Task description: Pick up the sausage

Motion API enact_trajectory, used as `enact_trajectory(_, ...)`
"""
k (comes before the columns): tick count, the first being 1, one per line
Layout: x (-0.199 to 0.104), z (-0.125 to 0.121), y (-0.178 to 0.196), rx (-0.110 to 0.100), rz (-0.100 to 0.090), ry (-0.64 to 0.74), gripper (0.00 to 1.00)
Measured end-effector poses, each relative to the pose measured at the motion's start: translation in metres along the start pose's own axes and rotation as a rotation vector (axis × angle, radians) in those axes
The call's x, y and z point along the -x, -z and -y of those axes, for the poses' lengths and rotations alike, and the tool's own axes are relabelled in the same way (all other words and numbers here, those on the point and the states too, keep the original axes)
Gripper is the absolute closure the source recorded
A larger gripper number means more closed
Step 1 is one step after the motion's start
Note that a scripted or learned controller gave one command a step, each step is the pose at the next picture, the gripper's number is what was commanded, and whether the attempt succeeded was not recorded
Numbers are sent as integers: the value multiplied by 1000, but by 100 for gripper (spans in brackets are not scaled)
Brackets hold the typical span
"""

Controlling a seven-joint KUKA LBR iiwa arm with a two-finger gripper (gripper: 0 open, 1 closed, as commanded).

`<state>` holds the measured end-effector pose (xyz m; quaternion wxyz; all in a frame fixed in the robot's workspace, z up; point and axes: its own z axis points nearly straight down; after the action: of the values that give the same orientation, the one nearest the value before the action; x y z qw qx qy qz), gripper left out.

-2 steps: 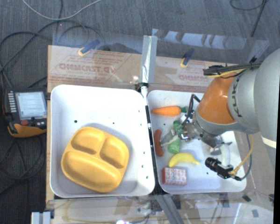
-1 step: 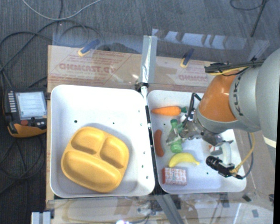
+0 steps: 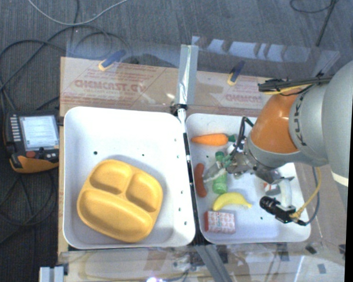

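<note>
I see gripper (image 3: 222, 167) low in right bin (image 3: 290, 232), beside green item (image 3: 220, 183). Finger spread unclear from here, can't tell grip. Sausage (image 3: 200, 179) lies along bin's left wall, just left of gripper, below carrot (image 3: 209, 139).

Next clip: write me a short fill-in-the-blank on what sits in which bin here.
1. The yellow sectioned tray lies in the ____ bin.
2. The sausage lies along the right bin's ____ wall.
3. The carrot is ____ in colour.
4. The banana lies just above the ____ packet.

Missing words: left; left; orange; red
</note>
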<state>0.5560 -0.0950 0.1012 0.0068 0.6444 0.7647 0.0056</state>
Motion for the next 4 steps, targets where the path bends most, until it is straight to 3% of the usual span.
enact_trajectory(1,5,10,-10,-2,2,163,0)
enact_trajectory(2,3,9,0,1,-2,164,100)
enact_trajectory(3,-26,68,83,-21,-2,-125,100)
enact_trajectory(4,-1,68,20,-3,-1,-21,100)
